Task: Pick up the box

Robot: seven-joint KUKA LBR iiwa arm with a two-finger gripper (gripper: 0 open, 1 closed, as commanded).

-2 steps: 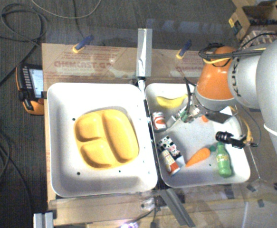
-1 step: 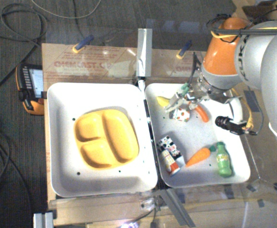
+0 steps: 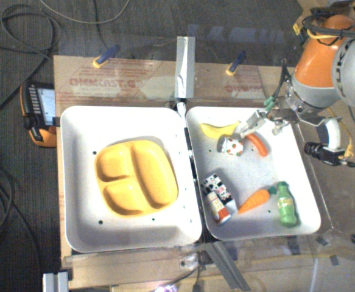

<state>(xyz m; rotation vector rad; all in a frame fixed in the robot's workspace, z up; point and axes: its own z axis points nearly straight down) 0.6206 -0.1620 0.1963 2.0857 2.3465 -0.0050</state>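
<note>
- The left bin (image 3: 73, 163) holds a yellow divided tray (image 3: 137, 176), which lies flat in its middle and plays no part in the job.
- The box (image 3: 217, 197), a small carton with a black-and-white cow pattern and a red end, lies on its side on the floor of the right bin (image 3: 308, 181), close to that bin's left wall and toward its near edge. Nothing touches it, so the pick itself is not yet done.
- Just right of the box sits a carrot (image 3: 254, 200), and further right a green bottle (image 3: 286, 205); both are near enough to crowd an approach from that side.
- Toward the far side of the same bin lie a banana (image 3: 217, 128), a small white spotted cup (image 3: 231, 145) and a red-orange sausage-shaped piece (image 3: 257, 144).
- The gripper (image 3: 254, 124) hangs over that far cluster, well apart from the box. Its pale fingers seem spread with nothing between them, though the slanted view makes this hard to be sure of.
- What I judge is left: carry the claw across to the near-left part of the bin, descend on the box, close and lift. So the task is at its very start.
</note>
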